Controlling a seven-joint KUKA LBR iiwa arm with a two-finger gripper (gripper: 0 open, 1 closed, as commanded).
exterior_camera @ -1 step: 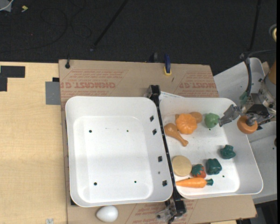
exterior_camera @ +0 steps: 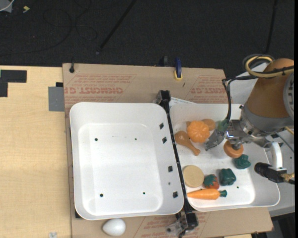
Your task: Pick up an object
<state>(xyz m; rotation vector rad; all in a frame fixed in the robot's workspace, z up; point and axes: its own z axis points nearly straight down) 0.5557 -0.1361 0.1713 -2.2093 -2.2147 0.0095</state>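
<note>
In the right bin (exterior_camera: 260, 198), the gripper (exterior_camera: 223, 135) hangs just right of the pumpkin (exterior_camera: 198, 131) (light, hard, smooth plastic, I judge; best pinched across its middle), jaw state impossible to tell.

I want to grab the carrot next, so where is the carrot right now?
The carrot lies along the near edge of the right bin, just below the tan disc and the red piece.
</note>
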